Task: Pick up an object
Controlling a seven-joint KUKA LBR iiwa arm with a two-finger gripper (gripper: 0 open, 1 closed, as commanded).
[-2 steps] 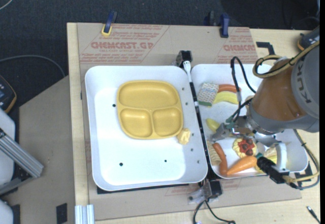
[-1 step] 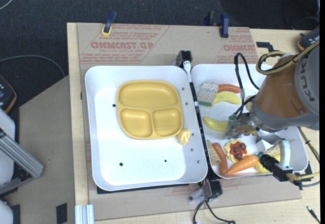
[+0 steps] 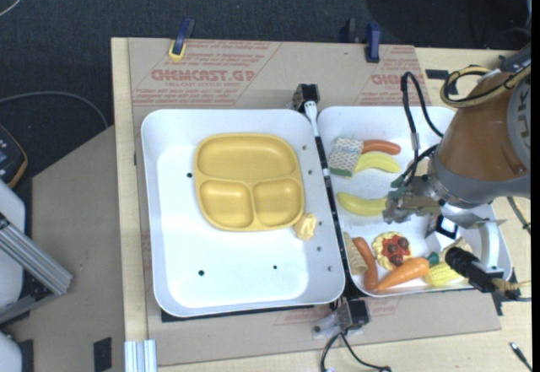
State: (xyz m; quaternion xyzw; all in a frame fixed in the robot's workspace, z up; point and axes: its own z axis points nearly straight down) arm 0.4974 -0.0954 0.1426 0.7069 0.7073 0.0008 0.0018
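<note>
A grey robot arm with an orange band reaches in from the right over the right-hand shallow white bin [image 3: 337,121], its dark metal claw [image 3: 411,203] hanging low near the middle of that bin; whether the claw is wide or narrow cannot be told from this slant. The nearest toy is a yellow plastic banana [image 3: 361,204], lying just beside the claw towards the bin's left wall, its long axis running roughly left to right, so a short move leftward looks like the likely approach. A second yellow banana [image 3: 376,164] sits nearer the bin's far edge, beside a red sausage [image 3: 381,146] and a pale sandwich-like piece [image 3: 344,156]. Along the near edge crowd an orange carrot [image 3: 401,274], a small pizza piece [image 3: 391,247] and a yellow corn cob [image 3: 443,275], leaving little room there. The left-hand white bin [image 3: 160,218] holds a yellow divided plastic tray [image 3: 249,180]. Both bins rest on a brown board worktop [image 3: 126,109].
</note>
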